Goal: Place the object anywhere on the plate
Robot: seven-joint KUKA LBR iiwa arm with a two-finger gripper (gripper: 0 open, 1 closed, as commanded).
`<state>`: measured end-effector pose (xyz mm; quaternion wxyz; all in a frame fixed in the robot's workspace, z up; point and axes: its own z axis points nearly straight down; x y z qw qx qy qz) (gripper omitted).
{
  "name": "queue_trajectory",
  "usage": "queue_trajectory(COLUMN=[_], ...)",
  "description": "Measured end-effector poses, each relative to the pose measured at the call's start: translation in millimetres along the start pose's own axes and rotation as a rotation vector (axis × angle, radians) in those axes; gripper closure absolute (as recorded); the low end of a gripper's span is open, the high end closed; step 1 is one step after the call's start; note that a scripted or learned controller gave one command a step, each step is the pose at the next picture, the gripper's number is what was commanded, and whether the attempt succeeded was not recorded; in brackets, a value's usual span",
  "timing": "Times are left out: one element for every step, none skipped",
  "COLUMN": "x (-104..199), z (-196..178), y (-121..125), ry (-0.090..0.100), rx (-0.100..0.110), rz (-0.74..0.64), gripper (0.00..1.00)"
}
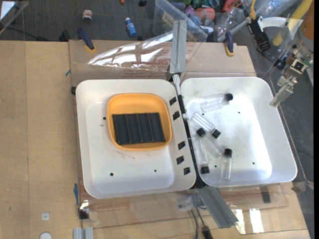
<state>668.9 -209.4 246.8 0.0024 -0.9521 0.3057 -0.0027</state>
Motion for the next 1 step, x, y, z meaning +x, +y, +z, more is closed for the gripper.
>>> queue_trajectory(x=[5.4], z=[1.3], y=[7.8], ry=[-0.001], rx=[0.0], rz=[-0.103], gripper=[0.0])
